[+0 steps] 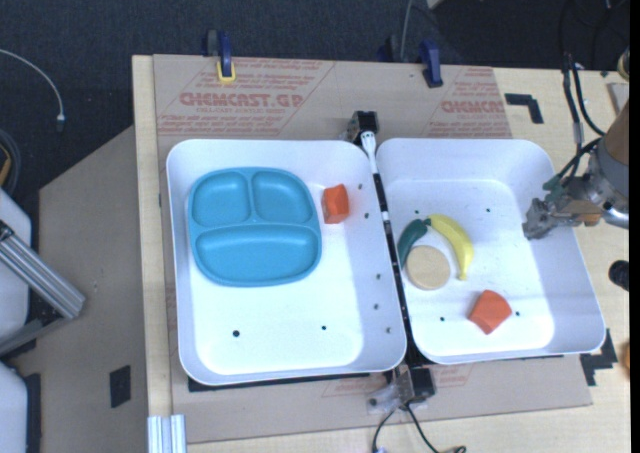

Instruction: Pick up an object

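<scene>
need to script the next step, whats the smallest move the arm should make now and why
Probably shift the gripper inward over the right bin, toward the orange block. The gripper sits at the bin's right rim with nothing between its fingers, and the block lies apart from the banana.

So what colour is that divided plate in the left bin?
Light blue; the divided plate shows plainly in the camera view, against the white left bin.
</scene>
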You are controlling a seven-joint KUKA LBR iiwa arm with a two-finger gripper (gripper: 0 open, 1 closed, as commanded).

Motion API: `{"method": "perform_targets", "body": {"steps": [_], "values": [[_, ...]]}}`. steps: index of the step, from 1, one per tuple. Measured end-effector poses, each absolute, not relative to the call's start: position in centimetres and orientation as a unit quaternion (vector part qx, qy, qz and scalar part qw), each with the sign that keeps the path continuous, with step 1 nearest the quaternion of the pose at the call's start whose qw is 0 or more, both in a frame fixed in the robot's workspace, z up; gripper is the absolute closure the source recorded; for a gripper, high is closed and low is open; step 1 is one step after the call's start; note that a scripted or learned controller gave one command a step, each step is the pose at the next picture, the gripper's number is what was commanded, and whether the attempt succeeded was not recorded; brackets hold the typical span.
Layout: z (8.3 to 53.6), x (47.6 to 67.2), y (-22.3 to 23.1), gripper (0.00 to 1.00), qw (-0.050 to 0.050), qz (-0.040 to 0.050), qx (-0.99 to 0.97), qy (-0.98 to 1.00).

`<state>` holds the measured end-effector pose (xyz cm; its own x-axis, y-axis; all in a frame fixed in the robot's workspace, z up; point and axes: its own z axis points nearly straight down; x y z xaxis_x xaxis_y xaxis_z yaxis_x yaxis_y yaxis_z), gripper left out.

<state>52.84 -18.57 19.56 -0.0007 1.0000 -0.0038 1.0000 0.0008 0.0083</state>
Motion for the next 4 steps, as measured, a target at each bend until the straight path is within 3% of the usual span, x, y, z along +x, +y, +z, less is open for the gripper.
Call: {"method": "perform_targets", "body": {"steps": [2,4], "values": [[28.5,52.2,-18.6,1.00,0.003,0.0011,0.707,0.708],[28.2,51.9,-8.1,1.00,-0.001,0.0003,0.705,0.709]]}}
